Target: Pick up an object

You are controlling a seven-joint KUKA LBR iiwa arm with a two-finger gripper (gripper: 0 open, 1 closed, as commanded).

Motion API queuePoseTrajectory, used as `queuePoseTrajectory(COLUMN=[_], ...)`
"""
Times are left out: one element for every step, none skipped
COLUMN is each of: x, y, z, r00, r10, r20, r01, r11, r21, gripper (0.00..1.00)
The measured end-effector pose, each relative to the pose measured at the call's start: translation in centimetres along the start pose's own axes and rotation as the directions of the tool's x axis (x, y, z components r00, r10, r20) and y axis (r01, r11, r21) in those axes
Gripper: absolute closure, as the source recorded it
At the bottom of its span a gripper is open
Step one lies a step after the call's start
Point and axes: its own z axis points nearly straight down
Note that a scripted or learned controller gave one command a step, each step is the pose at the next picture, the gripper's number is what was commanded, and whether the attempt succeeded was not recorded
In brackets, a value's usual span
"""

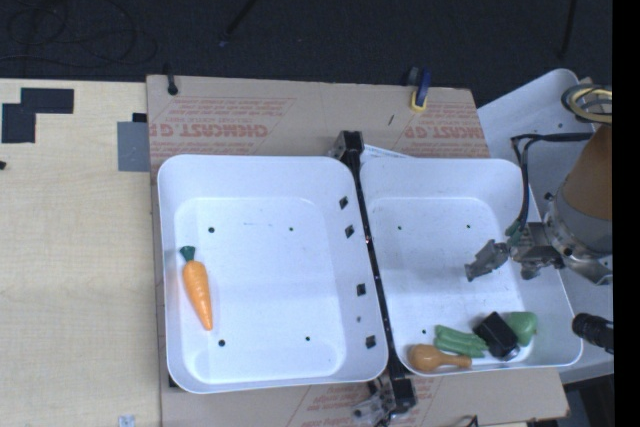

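1. Lower left of frame: carrot (197, 291) lying in the left bin (255, 175), untouched.
2. Lower right: pear-shaped item (437, 358), green pods (462, 341) and black block (497, 334) clustered in the right bin (440, 173).
3. Right of centre: claw (486, 262) open, gripping nothing, hovering above the cluster; pick not yet made.
4. Upper centre: reversed cardboard print, unreadable.

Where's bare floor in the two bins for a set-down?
Left bin: bare from the carrot by its left wall across to the centre divider. Right bin: bare in the back and left. Its front right corner is crowded: green vegetables, black object, orange gourd; gripper above them.
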Motion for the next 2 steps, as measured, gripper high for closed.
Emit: queuePoseTrajectory(x=[8.0, 7.8], y=[5.6, 10.4], z=[0.9, 9.6], r00=[1.0, 1.0], r10=[-0.009, -0.004], r20=[-0.001, 0.001], r01=[0.009, 0.004], r11=[1.0, 1.0], r21=[-0.003, -0.001], gripper=[0.0, 0.0])
